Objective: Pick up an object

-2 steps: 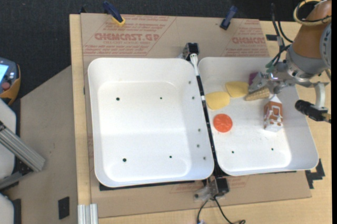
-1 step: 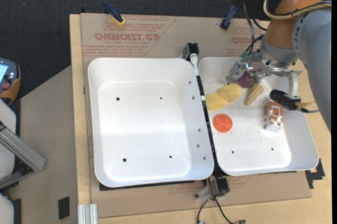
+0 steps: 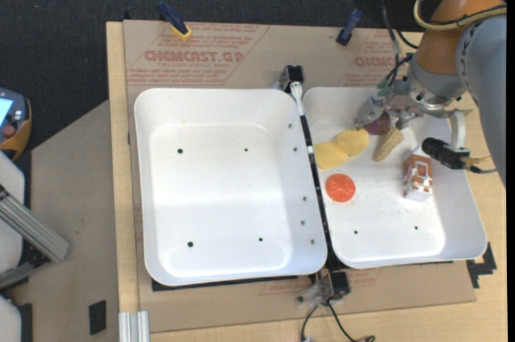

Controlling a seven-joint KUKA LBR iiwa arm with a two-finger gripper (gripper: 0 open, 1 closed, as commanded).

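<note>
1. Camera view, fingers first: the gripper hangs low over the back of the right bin, its tips among a purple-grey object and the upper end of a tan wedge-shaped piece. We cannot tell how far apart the fingers are, nor whether anything sits between them; the wrist hides the gap.
2. Nearest candidate, tan wedge: it looks like a small rigid toy, light and stiff by our judgement. Its long axis runs from upper right to lower left, narrow end toward the bin's front. A pinch across the short width near the middle seems the safest hold.
3. Pale yellow pieces lie just beside the divider between the bins, touching each other. Flat and smooth, probably slippery and hard to get fingers under.
4. Orange disc lies flat in front of the yellow pieces, apart from them. No long axis; low profile makes it a poor pinch target.
5. Brown-and-white object sits right of centre, long axis roughly front to back. Blocky, likely stiff and light; grip across its width.
6. Left bin holds no objects.
</note>
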